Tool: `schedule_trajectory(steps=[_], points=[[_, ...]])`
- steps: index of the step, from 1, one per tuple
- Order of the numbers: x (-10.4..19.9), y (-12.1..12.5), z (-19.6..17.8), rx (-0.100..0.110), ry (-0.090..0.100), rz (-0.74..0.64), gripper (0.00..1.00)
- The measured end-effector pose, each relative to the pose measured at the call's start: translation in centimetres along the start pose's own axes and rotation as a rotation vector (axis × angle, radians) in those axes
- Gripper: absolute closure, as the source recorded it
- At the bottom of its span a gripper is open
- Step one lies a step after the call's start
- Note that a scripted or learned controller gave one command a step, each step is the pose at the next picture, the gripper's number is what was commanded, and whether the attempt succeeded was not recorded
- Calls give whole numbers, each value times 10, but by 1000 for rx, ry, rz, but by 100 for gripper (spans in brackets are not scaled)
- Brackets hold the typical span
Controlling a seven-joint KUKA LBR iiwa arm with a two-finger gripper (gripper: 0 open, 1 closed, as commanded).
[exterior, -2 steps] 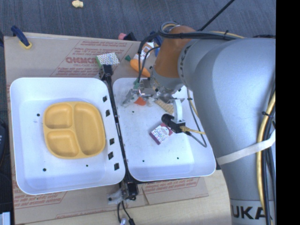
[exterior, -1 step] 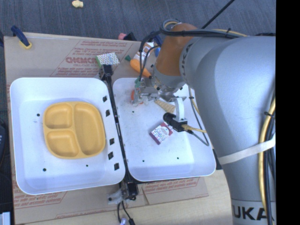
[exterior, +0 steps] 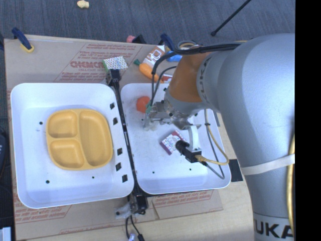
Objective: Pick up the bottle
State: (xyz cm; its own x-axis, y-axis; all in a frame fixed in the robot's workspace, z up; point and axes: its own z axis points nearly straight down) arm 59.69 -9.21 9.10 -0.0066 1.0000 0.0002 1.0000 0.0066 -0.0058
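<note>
Over on the right, big grey arm (exterior: 241, 94) reaching in and bending its wrist down over the right bin (exterior: 165, 187), presumably because that's where the program hunts for stuff. Next to it, left bin (exterior: 20, 134) with just a yellow divided plate (exterior: 79, 138) sitting flat in the middle, well away from the action. Funny part: bottle (exterior: 150, 63), orange with a white label, lying on its side on the cardboard just behind the right bin's back rim, so not actually in the bin, partly tucked behind the arm. Gripper (exterior: 150, 119) pointing down near the bin's left wall, apart from the bottle. Can't tell how wide the claw is, or whether it has hold of anything, too murky under the wrist. Also a small purple packet (exterior: 172, 142) just beside it and an orange ball (exterior: 143, 103) near the back. Probably needs a reach over that rim.
</note>
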Motion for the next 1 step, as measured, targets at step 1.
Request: schedule_trajectory(steps=[1], points=[[61,-68,-140,-3,0,97,100]])
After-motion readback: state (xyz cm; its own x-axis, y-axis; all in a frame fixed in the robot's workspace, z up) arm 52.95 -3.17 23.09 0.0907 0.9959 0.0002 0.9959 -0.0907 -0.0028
